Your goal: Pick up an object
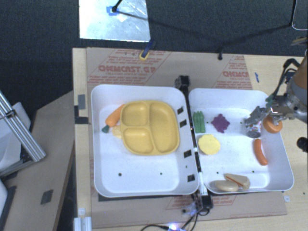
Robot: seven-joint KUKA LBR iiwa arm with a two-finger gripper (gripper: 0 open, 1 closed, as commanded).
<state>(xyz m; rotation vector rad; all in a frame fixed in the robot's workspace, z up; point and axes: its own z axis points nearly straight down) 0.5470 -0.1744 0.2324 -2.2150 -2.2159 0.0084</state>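
Gripper (253, 124) hangs at approx 3 o'clock in the right bin (279, 179); can't tell its state, too blurred. Nearest pick is probably the sausage (260, 152), just toward 6 o'clock: centre over it, straddle across its narrow width, then descend.

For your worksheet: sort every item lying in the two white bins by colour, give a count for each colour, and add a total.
Yellow: 2, the divided plate and the round piece
Orange: 3, the carrot, the sausage and the round orange piece
Green: 1, the ridged piece
Purple: 1, the grape bunch
Tan: 1, the sandwich
Total: 8
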